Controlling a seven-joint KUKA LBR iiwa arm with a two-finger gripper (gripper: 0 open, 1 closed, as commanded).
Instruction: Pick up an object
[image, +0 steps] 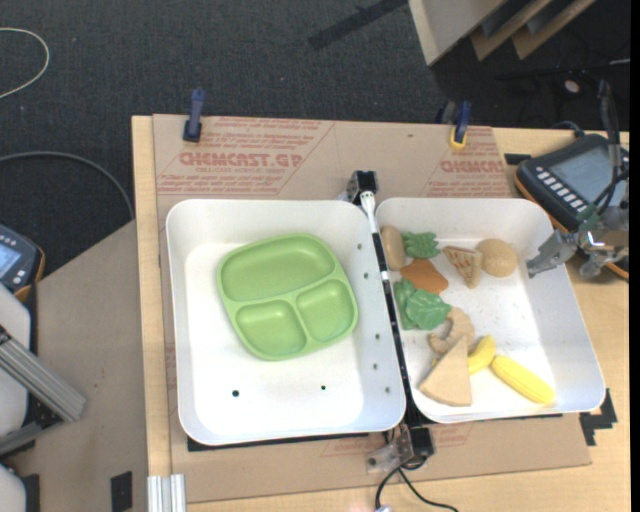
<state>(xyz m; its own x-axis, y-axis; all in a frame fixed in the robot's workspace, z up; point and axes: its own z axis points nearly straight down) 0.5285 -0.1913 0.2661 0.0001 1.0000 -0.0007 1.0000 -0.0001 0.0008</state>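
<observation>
The right bin holds several toy foods. A tan round roll lies near its far right, with a brown wedge and an orange piece to its left. Two green leafy pieces sit by the bin's left wall. A yellow banana and a tan triangular slice lie at the front. My gripper is a grey metal part at the right bin's far right rim, just right of the roll and touching nothing. No toy is in it.
The left bin bears a green divided plate. A black pendant lies on the bench behind the right bin. Blue and yellow clamps hold the brown board at the back edge.
</observation>
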